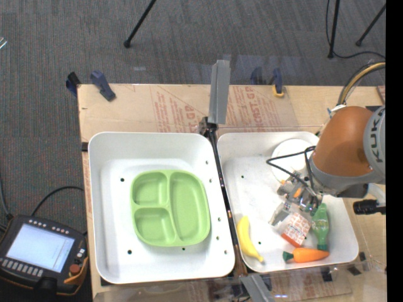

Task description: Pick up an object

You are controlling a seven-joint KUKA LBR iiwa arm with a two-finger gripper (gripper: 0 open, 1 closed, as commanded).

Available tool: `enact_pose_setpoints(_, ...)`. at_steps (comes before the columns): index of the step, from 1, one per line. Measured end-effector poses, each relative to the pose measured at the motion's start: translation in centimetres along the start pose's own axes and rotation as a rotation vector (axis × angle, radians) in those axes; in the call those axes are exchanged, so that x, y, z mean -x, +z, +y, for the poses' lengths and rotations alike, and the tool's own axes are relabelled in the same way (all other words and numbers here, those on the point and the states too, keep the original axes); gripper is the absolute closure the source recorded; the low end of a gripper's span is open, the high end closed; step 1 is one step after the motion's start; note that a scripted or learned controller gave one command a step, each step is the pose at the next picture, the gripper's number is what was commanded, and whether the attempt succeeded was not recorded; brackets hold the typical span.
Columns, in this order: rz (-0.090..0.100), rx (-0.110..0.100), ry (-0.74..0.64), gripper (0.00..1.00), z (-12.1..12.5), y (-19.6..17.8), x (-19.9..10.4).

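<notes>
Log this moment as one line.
gripper low in right bin, above red-white packet | green bottle, carrot, banana lying nearby | green tray in left bin

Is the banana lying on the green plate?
No, the banana lies in the right bin, while the green plate sits in the left bin.

robotics lab | teach pendant [43, 251] on grey carpet | tripod legs [143, 14] | clamped bench board [182, 109]

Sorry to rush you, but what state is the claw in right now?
Claw: it cannot be told; it hangs low in the right bin, beside the red-and-white packet.
</notes>
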State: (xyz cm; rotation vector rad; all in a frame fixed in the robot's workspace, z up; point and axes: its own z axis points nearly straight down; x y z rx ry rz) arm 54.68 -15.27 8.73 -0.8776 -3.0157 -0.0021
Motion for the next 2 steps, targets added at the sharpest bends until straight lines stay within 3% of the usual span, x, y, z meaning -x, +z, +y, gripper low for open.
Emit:
enact_pose_setpoints(1,0.001,-0.002,-0.019,0.0,-4.3,0.1,-5.7)
enact_pose_setpoints(2,-0.001,0.001,-0.095,0.0,0.4,0.0,2.6)
